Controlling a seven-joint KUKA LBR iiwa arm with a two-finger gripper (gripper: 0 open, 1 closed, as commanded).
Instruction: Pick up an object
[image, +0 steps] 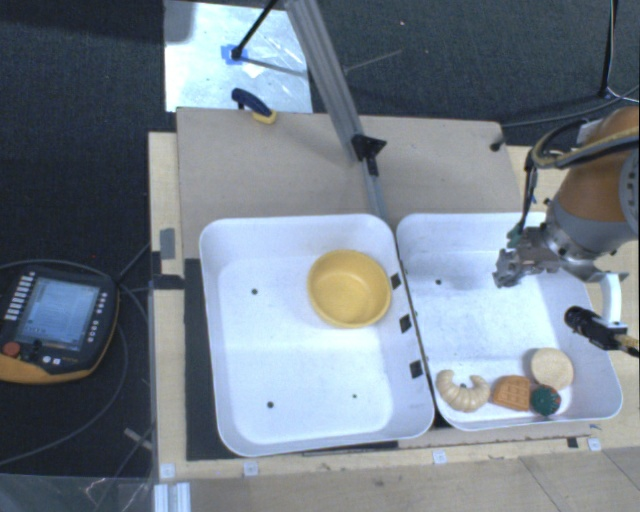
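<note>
Over the far right part of the right bin (470, 320), the claw (505, 272) hangs at the end of the arm (600, 195), which comes in from the view's right with its orange band just above the wrist. Claw apart or together: cannot tell, since it reads as one small dark grey mass against the white floor. Things to pick lie well apart from it. Four small ones sit in a row along the near wall of the same bin. A pale curled croissant (462, 389) is leftmost, and an orange-brown biscuit (511, 392) sits just beside it, seemingly touching. A round beige disc (551, 367) lies to the right and slightly farther back. A dark green ball (545, 401) is tucked in front of the disc, against the biscuit. In the left bin (280, 350), a yellow bowl (349, 288) stands upright toward the far right corner, near the wall shared by the bins. Both bins rest side by side on the brown bench (280, 160). A grey pole (335, 85) slants across the far side of the bench, ending near the bins' junction. A blue and yellow clamp (252, 103) grips the far edge. On the dark floor at the view's left lies a pendant (55, 320), screen up.
</note>
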